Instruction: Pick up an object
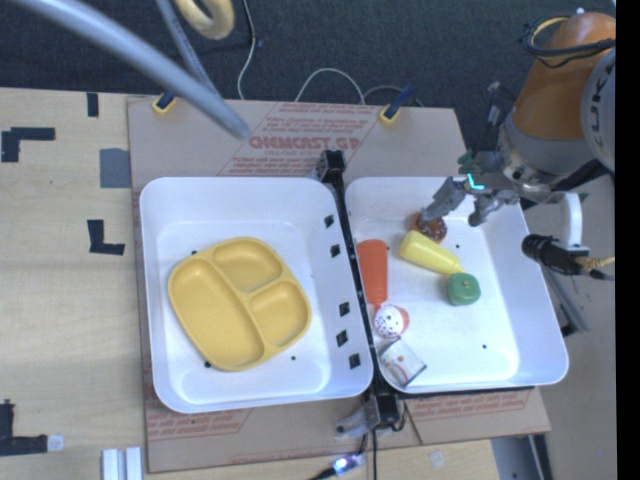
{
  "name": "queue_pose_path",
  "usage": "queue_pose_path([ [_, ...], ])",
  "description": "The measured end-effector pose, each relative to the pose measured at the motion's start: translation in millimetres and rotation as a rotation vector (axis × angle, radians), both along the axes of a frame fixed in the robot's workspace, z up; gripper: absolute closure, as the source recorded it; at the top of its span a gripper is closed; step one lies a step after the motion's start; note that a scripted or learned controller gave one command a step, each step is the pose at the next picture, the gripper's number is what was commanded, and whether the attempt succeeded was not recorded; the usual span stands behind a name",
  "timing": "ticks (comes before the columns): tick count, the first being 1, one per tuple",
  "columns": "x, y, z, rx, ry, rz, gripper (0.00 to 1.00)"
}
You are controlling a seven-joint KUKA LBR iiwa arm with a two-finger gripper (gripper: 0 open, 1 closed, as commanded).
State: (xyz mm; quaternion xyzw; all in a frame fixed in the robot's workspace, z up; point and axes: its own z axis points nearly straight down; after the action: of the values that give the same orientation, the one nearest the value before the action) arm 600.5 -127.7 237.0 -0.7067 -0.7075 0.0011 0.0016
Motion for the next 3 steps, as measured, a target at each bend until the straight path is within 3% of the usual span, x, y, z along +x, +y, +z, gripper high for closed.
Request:
queue_pose_path([
  [1, 1, 0, 1, 0.0, -0.002, 0.0, 0.0],
  [3, 1, 2, -87, -0.001, 0.002, 0.0, 0.0],
])
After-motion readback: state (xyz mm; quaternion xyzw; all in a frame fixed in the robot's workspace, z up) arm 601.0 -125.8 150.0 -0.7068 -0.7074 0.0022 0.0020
